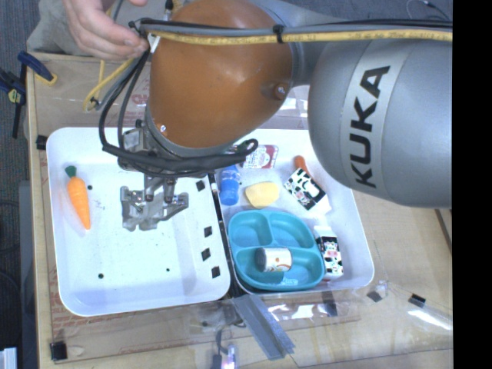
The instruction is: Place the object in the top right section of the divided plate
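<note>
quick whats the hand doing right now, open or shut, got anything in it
Hand: over the left bin, nothing between its fingers; open or shut cannot be told from this angle.

Robotics lab: KUKA arm [384, 121] over bench bins [138, 283].

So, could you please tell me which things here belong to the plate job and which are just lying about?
Belong to the job:
divided plate
gripper

Just lying about:
carrot
can, lying in the plate's lower section
yellow lump
two cow-patterned cartons
blue bottle
</note>
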Controlling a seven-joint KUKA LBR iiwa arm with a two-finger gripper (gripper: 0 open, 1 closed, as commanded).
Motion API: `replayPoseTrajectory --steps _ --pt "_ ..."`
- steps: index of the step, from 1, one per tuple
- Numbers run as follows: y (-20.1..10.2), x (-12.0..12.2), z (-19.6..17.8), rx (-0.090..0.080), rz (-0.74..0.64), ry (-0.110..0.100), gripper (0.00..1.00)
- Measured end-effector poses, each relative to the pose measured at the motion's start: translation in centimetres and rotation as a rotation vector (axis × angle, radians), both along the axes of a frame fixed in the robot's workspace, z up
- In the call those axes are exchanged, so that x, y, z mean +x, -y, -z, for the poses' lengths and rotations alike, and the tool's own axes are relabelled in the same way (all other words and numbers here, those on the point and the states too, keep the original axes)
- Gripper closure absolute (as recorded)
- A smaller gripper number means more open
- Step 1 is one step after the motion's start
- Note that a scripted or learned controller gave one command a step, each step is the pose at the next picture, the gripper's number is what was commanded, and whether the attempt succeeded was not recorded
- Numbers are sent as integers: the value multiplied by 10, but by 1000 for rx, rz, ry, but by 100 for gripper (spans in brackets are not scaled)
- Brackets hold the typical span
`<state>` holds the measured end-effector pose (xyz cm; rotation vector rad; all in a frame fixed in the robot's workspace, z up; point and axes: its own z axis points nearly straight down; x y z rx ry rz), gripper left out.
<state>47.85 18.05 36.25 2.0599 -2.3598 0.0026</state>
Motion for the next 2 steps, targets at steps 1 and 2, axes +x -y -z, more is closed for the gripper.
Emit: replayPoseTrajectory --steps 1,2 --pt "11 -2 146 7 -127 3 100" --pt "-26 -2 148 10 -555 4 100"
